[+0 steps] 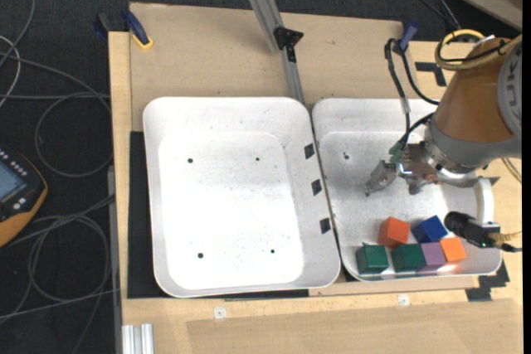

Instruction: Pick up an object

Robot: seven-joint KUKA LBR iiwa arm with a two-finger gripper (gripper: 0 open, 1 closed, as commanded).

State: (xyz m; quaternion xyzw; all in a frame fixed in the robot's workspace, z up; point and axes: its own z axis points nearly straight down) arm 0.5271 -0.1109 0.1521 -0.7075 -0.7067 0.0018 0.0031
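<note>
Grey arm [477,108] bent over right bin [348,128], end effector [397,178] above blocks [411,246].

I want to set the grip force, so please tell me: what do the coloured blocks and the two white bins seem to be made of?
The coloured blocks look like painted wood or hard plastic: flat faces, sharp edges, matte even colours. Which of the two, the view leaves open. The left bin and the right bin look like thin moulded plastic: smooth white, rounded corners, a soft sheen, with dark speckles as if scuffed or dusty.
</note>
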